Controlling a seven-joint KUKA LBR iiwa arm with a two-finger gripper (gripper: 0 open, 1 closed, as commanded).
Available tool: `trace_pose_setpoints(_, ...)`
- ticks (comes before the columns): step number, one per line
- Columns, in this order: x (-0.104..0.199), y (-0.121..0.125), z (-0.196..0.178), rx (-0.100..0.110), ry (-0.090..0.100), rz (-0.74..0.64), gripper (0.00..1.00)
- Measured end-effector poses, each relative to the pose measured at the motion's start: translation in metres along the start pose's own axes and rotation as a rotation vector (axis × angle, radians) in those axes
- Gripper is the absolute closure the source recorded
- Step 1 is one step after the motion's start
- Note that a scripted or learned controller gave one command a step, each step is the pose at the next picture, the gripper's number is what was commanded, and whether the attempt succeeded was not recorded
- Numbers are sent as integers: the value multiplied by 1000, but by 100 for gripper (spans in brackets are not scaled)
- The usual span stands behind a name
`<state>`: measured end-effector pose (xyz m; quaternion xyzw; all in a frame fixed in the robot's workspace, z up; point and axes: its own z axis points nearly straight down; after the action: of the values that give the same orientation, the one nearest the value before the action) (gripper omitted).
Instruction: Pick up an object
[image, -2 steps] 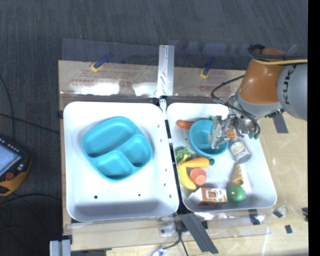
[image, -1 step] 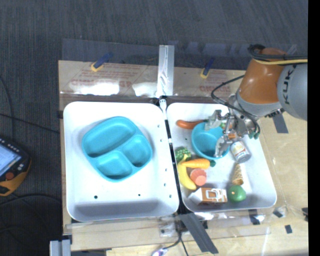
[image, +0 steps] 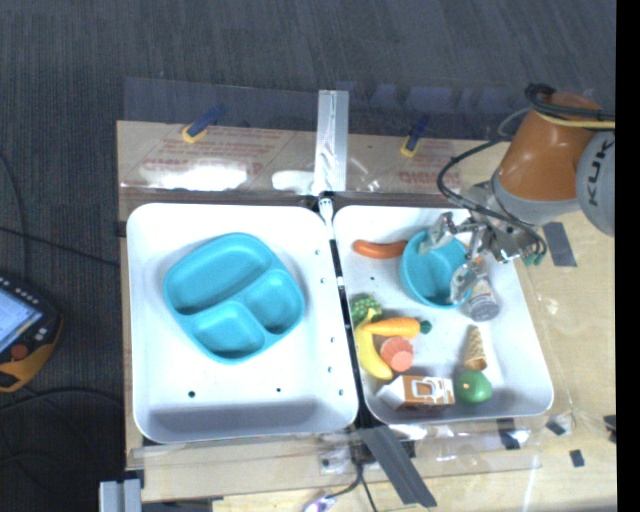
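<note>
Right bin (image: 530, 330), claw (image: 468, 262) over blue bowl (image: 430, 272)

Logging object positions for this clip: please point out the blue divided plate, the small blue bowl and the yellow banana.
Blue divided plate (image: 233, 296): camera view, centre ridge between compartments.
Small blue bowl (image: 432, 272): camera view, inner wall.
Yellow banana (image: 372, 356): camera view, middle of its curve.
</note>
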<state>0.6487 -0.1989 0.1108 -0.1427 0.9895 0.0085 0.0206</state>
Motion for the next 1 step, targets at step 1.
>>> trace_pose_setpoints(1, -34, 44, 17, 20, 23, 41, 0)
